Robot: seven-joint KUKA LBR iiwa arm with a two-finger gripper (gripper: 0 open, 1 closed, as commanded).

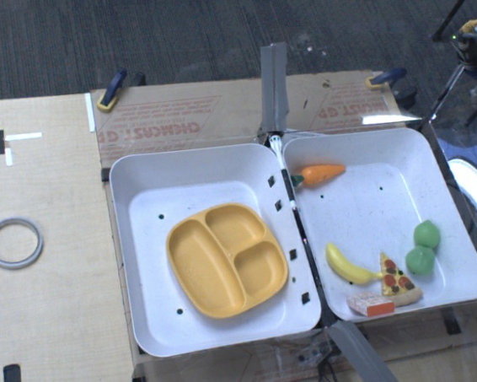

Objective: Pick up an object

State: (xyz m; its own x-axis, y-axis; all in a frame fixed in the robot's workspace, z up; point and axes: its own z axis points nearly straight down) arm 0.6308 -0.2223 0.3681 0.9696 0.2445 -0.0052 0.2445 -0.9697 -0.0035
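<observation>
Two shallow white bins are seen side by side on the bench. The left bin (136, 264) holds a yellow divided plate (226, 259), lying flat near the bin's middle and turned at a slant, with one long compartment on its left and two smaller ones on its right.

The right bin (443, 198) holds the small items. An orange carrot (320, 174) lies at the far left corner, its green end pointing left and close to the wall shared by the bins. A yellow banana (349, 266) is set near the middle, toward the near side. Just right of it a pizza slice (392, 276) is found, its near end lying against a pale block with a reddish face (372, 305) at the near wall. Two green round pieces (423, 247) sit touching at the right side, one nearer than the other.

On the wooden surface well left of the bins a grey tape ring (12, 243) lies flat.

How the gripper's fingers stand cannot be told.
</observation>
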